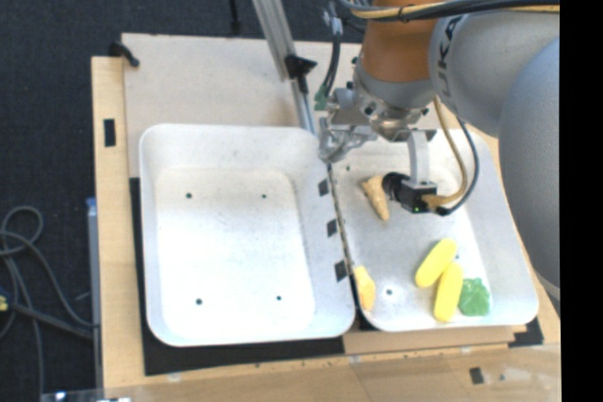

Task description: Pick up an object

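My gripper [335, 144] hangs below the orange wrist band, over the far left corner of the right bin [499, 231], close to the divide between the bins. A tan wedge-shaped piece [376, 198] lies just right of and nearer than the gripper, apart from it. Two yellow oblong pieces [435, 264] [448, 291] lie side by side at the bin's near right, with a green piece [475, 297] touching them. A small yellow piece [364, 288] rests against the near left wall. I see nothing held in the gripper.
The left bin [151, 202] sits beside the right one. A slanted aluminium post [268, 5] rises behind the bins, close to the gripper. A black cable loop [419, 195] hangs from the wrist over the right bin.
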Robot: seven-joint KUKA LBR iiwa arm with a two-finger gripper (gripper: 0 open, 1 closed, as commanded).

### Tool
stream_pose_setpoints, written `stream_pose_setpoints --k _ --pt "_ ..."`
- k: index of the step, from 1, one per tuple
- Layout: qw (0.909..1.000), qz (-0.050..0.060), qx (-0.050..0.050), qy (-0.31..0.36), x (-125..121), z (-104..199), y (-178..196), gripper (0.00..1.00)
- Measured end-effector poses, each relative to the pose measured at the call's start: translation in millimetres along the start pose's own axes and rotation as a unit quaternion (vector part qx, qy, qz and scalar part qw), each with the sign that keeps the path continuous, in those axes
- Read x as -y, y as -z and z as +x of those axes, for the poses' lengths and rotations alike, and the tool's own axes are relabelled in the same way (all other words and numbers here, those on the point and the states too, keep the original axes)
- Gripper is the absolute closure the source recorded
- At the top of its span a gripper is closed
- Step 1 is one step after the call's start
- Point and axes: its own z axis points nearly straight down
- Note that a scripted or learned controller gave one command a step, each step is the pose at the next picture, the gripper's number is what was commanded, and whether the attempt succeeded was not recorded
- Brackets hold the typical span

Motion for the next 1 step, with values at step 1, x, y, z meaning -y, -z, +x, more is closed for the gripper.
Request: stream_pose_setpoints --k 1 --pt "1.0000 0.000 -0.001 0.001 20.7 57.0 -4.9 1.00"
